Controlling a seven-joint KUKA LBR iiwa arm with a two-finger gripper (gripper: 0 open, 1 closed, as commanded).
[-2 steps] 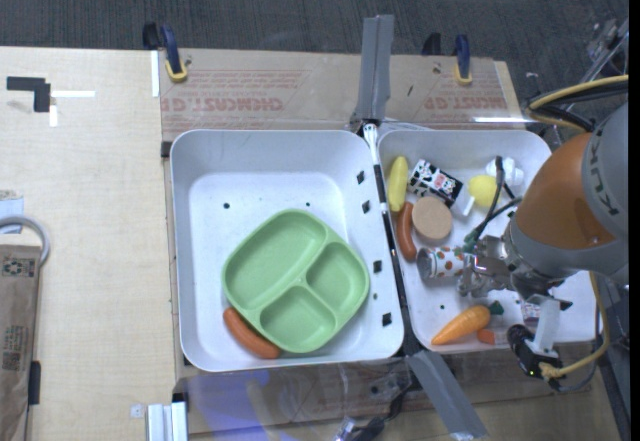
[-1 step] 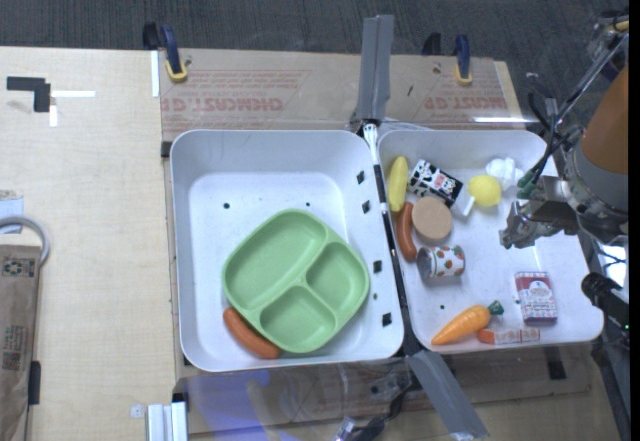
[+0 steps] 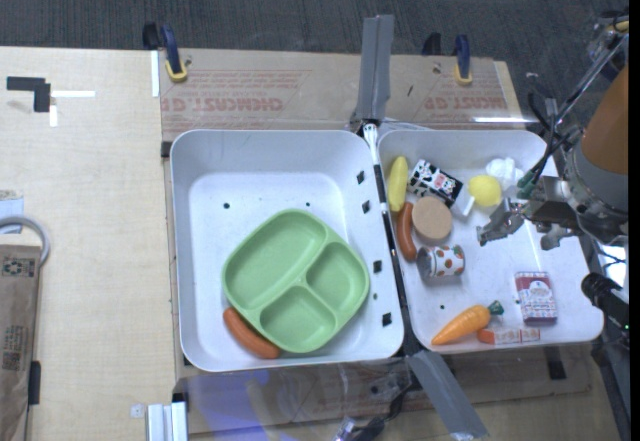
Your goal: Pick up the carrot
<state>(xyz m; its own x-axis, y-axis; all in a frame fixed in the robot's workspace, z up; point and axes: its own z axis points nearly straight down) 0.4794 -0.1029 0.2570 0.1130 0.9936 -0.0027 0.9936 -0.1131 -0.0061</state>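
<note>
Orange carrot (image 3: 463, 324) (green-tipped) lying flat.

We see our arm (image 3: 612, 129) with an orange band above a grey wrist, thin black cables strung along it, and a grey metal gripper (image 3: 503, 222) with slim fingers.

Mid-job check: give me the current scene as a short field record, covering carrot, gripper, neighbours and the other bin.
target: carrot, lying near the front edge of the right bin, leafy end toward the right
gripper: gripper above the right bin's right part, apart from the carrot
grasp: nothing seen between the fingers
near carrot: red-and-white box to its right, spotted can behind it
left bin: green divided plate with a sausage at its front-left edge
task state: carrot not yet picked up
</note>
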